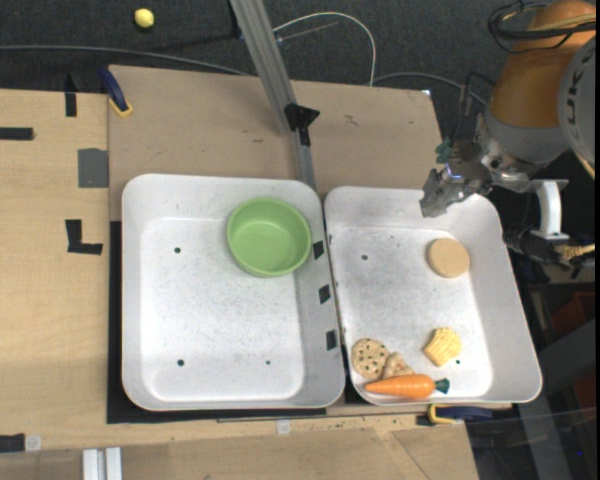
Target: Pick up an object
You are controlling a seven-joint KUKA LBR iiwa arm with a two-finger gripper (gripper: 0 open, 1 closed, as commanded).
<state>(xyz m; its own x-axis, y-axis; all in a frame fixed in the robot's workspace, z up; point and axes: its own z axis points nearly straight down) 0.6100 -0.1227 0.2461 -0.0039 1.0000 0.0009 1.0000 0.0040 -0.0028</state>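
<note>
The gripper hung over the right bin's upper rim; I could not tell how it was set. Just below it lay a round tan cookie. A green bowl sat in the left bin.

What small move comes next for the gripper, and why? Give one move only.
Probably a short shift toward the near side of the right bin and down onto the round tan disc. The gripper hangs over the bin's far edge with nothing between its fingers, and the disc is the closest object, lying apart from the others.
</note>
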